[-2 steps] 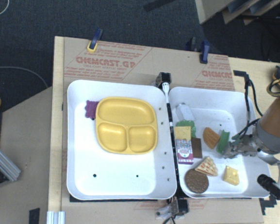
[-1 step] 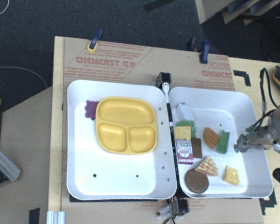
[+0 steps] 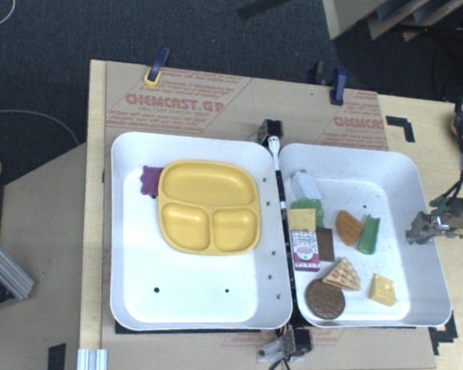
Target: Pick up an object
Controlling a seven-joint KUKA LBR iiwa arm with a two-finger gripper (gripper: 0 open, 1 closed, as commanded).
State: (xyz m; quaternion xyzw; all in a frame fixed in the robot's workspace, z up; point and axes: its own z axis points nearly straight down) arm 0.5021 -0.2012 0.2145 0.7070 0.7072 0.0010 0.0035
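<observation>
The jaws hang over the right rim of the right bin (image 3: 424,197), about halfway along it; whether they are spread or pressed together cannot be told at this size. They pinch nothing that shows. Between them and the nearest pieces lies a strip of bare white floor.

Nearest the jaws, a short way to the left, stands a green piece (image 3: 369,234), its long axis running along the bin from front to back. Just beyond it and touching or nearly so is a brown oval roll (image 3: 348,227), tilted slightly. Toward the front of the bin from the jaws lies a yellow cheese wedge (image 3: 382,290), set apart from the rest with room on all sides. Left of that are a triangular slice (image 3: 342,274), point toward the back, and a round brown cookie (image 3: 324,299) close to the front rim.

Farther left, crowded against the wall shared by the bins, a red and white packet (image 3: 305,249) lies lengthwise below a yellow block (image 3: 301,220).

Farthest off, the left bin (image 3: 127,276) holds a yellow divided plate (image 3: 209,206) with a purple piece (image 3: 150,179) at its far side.
</observation>
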